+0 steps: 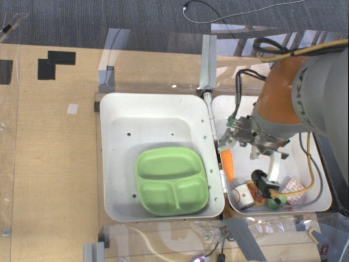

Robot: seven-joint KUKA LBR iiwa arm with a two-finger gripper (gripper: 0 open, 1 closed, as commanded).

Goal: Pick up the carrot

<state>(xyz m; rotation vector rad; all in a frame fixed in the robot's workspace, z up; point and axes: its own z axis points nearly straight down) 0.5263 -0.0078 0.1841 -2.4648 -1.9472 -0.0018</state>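
Camera view, near edge first: the right bin (327, 203) holds a cluster of small things in its near part: a white-and-brown container (242, 194), a small green piece (272, 202) and a red-and-white patterned item (295, 189). The carrot (227, 165) lies just beyond the container, against the left wall of the right bin, with its length running near to far. It rests on the bin floor, free of the gripper. The left bin (117, 146) holds a green plate (172, 180) with three compartments, set in the near half. The gripper (246, 136) hangs over the middle of the right bin, just beyond and to the right of the carrot's far end. Whether it is open or closed cannot be determined. The arm (305, 91) enters from the right. A black cable (218, 16) lies on the grey floor beyond the bench (49, 162).
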